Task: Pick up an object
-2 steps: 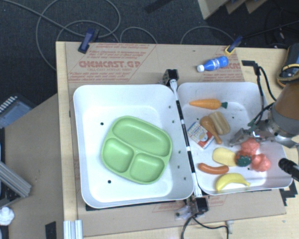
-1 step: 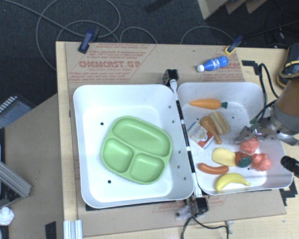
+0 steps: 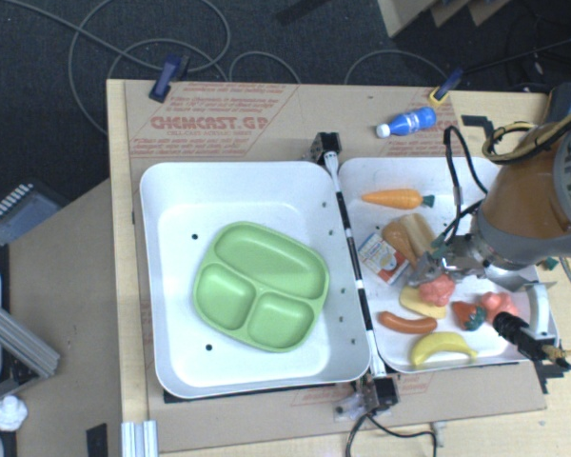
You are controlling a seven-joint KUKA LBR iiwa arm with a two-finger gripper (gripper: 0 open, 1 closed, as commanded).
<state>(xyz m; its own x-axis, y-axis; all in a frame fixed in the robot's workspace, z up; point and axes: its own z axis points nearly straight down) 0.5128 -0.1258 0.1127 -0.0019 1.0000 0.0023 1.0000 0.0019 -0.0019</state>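
Two bins: a left bin (image 3: 162, 284) and a right bin (image 3: 362, 174) sit side by side on the bench, their inner walls touching.
Left bin: holds a green divided plate (image 3: 260, 285) with three compartments, lying flat near the middle.
Right bin: a litter of toy food, with the arm (image 3: 528, 198) reaching in from the right.
Carrot: an orange toy carrot (image 3: 393, 198) lies near the far wall.
Bread roll: a brown roll (image 3: 406, 233) sits just below the carrot, beside a small printed packet (image 3: 381, 256).
Gripper: the gripper (image 3: 436, 272) is low over the middle of the bin, above a pink object (image 3: 439, 291) resting on a yellow piece (image 3: 419, 303); how the tool stands, spread or pressed together, I cannot tell.
Sausage: a red-orange sausage (image 3: 406, 323) lies near the front.
Banana: a yellow banana (image 3: 443, 348) lies at the front wall.
Strawberry: a red one (image 3: 468, 314) is right of the yellow piece.
Bench: a blue-and-white bottle (image 3: 406, 123) lies beyond the right bin.
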